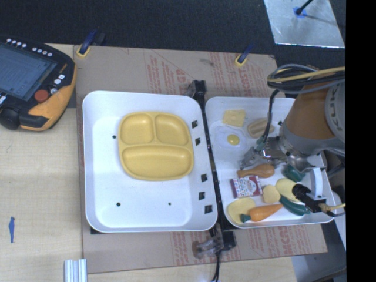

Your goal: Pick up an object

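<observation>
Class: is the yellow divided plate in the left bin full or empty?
Empty. All three compartments of the plate show bare yellow; the toy food lies in the right bin.

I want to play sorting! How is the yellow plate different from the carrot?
The yellow plate is big, flat and split into three sections; the carrot is small, long and orange. The plate lies alone in the left bin; the carrot lies among other toy food in the right bin. Both lie untouched.

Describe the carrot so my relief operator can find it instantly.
Look in the right bin, the one crowded with toy food, along its near edge. The carrot lies there across a pale yellow piece. It is the only orange, tapered item with a green leafy end.
</observation>
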Robot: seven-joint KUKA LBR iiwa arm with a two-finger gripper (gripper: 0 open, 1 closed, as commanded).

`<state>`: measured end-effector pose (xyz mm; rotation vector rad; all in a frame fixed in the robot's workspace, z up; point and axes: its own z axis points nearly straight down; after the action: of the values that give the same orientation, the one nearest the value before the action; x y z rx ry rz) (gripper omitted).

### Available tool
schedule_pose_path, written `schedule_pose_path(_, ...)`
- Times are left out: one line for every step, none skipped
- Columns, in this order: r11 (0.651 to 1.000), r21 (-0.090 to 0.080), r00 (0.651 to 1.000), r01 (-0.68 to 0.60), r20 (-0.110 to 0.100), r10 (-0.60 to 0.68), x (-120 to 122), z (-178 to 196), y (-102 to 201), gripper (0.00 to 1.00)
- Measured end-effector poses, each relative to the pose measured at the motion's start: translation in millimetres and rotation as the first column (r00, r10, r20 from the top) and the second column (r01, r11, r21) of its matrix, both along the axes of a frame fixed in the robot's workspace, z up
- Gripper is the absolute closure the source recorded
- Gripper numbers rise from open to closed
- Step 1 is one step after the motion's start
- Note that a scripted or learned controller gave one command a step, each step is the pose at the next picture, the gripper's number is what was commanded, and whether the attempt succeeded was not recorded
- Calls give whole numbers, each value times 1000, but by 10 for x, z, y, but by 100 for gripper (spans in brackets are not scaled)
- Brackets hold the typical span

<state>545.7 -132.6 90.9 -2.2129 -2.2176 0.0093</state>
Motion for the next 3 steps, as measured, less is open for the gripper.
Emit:
schedule_pose_path(1000, -3, 1000, -5, 9, 5, 200, 12, 172, 0)
schedule_pose_path(1000, 0, 1000, 4, 5, -4, -734, 13, -348, 0)
schedule_pose_path(1000, 0, 1000, -5, 12, 5, 28, 15, -401, 0)
